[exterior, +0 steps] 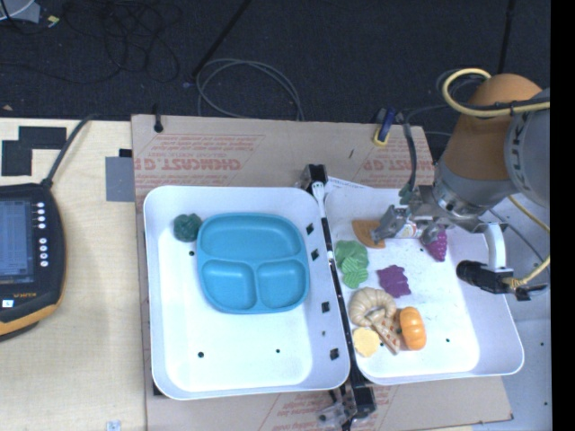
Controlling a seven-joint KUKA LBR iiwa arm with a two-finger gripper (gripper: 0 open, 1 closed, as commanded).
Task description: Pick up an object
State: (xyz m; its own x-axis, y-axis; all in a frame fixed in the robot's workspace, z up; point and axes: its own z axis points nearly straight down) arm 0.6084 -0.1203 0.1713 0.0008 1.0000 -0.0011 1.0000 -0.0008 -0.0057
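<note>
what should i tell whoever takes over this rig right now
Gripper: low over the back of the right bin; whether it is open or shut cannot be told, and nothing is clearly in it.
Right bin: brown piece and purple piece near the gripper; green leafy piece, purple leafy piece, tan shrimp-like toy, orange piece and yellow slice toward the front.
Left bin: blue divided plate, dark green ball in its back corner.
Done: no pick confirmed.
Left: grasp and lift one object.
</note>
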